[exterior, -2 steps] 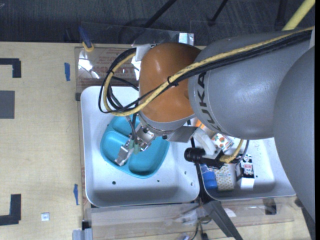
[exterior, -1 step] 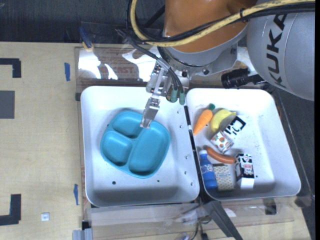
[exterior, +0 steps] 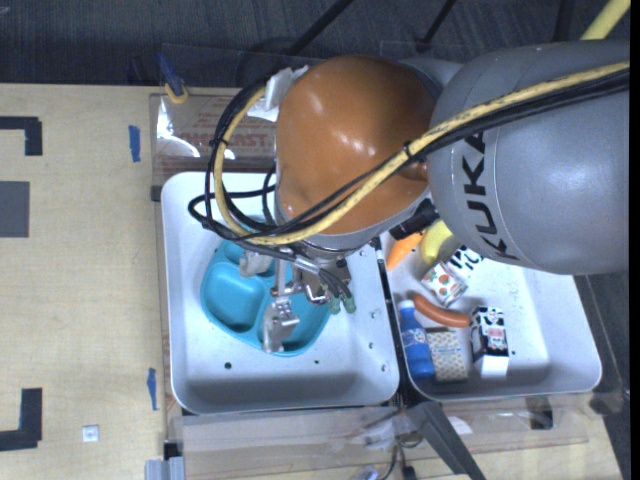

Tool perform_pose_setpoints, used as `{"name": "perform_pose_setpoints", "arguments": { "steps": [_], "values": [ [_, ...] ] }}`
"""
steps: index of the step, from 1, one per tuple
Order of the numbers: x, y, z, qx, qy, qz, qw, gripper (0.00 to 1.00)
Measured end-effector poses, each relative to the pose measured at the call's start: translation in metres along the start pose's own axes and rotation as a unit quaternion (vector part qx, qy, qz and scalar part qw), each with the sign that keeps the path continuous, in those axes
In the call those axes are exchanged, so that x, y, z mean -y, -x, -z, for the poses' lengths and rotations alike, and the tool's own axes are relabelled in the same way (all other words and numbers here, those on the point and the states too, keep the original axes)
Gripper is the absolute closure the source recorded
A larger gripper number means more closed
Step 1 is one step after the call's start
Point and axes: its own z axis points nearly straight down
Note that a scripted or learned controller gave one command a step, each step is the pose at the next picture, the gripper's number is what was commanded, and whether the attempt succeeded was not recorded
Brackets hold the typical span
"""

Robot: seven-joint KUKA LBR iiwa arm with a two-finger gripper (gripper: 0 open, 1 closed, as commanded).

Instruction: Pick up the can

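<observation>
- While I watch from above, the arm (exterior: 520,148) reaches in from the right and its orange wrist hides the top of the left bin (exterior: 190,368).
- My claw (exterior: 280,318) hangs low at centre frame over a blue bowl (exterior: 232,296), seemingly lined up for a grab there.
- Whether the claw is wide or closed, I cannot tell; cables and brackets blur it.
- No can is plain to me. A blue upright thing (exterior: 410,333) in the right bin (exterior: 560,363), lower centre-right, may be it.
- Beside it lie a red sausage-shaped toy (exterior: 440,314) and small cartons (exterior: 488,334), packed close, so a pick there would be tight.
</observation>
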Motion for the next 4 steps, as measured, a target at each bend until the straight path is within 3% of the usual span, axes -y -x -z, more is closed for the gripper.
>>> {"name": "perform_pose_setpoints", "arguments": {
  "steps": [1,2,3,4],
  "values": [
    [0.000,0.005,0.149,0.003,0.000,0.190,0.9818,0.00],
    [0.011,0.023,-0.144,0.000,0.000,0.102,0.9948,0.00],
    [0.006,0.018,-0.192,0.012,0.000,0.079,0.9968,0.00],
    [0.022,0.023,0.095,0.001,-0.001,-0.124,0.9922,0.00]
  ]
}}
